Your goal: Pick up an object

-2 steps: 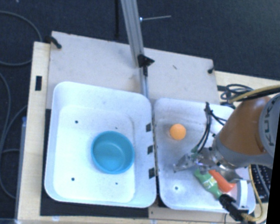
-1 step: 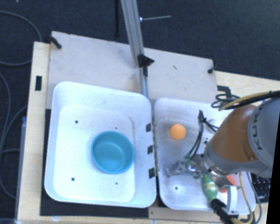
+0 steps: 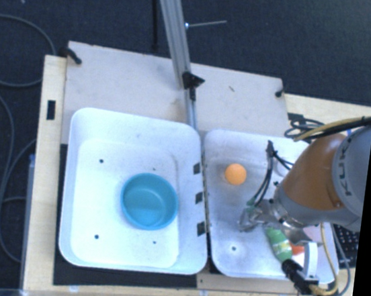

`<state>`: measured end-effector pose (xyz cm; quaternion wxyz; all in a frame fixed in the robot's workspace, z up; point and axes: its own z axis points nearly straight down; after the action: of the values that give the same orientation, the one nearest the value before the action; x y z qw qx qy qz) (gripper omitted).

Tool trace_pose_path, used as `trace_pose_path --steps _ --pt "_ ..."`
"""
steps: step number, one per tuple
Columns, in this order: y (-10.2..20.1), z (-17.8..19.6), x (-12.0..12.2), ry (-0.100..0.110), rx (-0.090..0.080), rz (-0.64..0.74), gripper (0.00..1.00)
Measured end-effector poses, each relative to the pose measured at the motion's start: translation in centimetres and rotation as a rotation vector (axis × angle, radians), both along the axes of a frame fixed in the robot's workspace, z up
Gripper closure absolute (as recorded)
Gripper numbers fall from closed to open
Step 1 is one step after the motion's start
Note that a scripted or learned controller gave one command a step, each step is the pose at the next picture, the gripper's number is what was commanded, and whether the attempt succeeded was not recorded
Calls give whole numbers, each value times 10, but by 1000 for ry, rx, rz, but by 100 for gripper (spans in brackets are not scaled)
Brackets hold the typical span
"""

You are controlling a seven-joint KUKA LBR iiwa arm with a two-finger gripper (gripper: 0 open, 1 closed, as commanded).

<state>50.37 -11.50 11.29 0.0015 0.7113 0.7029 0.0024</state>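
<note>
An orange ball (image 3: 235,174) rests in the right bin (image 3: 220,253), toward its far left part. A green object (image 3: 277,242) with a red and white piece beside it lies in the same bin at the near right, partly under the arm. A blue bowl (image 3: 149,201) stands in the middle of the left bin (image 3: 95,166). My gripper (image 3: 252,220) hangs low over the right bin, below and right of the ball and just left of the green object. The wrist's orange band covers much of it.
A metal pole (image 3: 177,34) slants from the top of the view down to the gap between the bins. Cables run around the arm at the right. The wooden bench edge (image 3: 119,294) borders the bins in front.
</note>
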Motion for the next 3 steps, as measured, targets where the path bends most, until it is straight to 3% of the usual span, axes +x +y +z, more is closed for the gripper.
trace_pose_path --steps 3 --pt "11 146 2 -3 -1 19 100"
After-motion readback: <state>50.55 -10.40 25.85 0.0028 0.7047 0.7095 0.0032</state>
